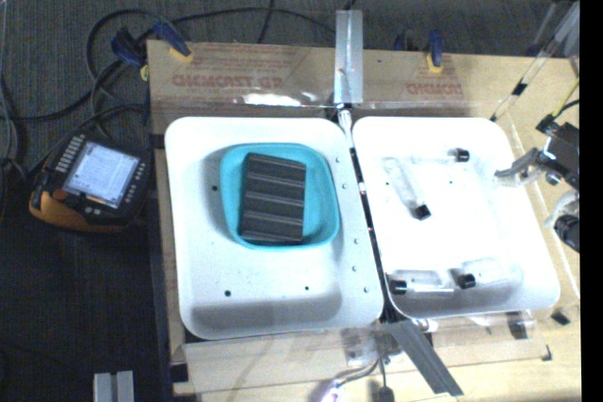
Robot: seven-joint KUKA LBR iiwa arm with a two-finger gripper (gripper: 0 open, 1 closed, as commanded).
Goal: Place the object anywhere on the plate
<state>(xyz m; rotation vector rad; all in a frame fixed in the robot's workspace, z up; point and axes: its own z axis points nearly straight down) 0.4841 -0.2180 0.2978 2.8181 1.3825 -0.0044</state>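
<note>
Two white bins [273, 306] sit side by side, some clear tubes with black caps [407, 193] lie in the right one, and an orange handheld screen [89, 179] rests on the floor

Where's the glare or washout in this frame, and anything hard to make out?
Camera view: the right bin is blown out to near-flat white, so the clear tubes in it barely register; soft overall. The teal plate and dark ridged block in the left bin read clearly.

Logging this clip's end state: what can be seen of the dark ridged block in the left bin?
The dark ridged block is a dark grey rectangular slab with raised ribs running across its top. It lies flat on the turquoise plate, long side running toward the camera, slightly turned. It sits within the plate's rim, plate edge showing all round it. The plate rests in the left white bin. Nothing else touches the block.
</note>
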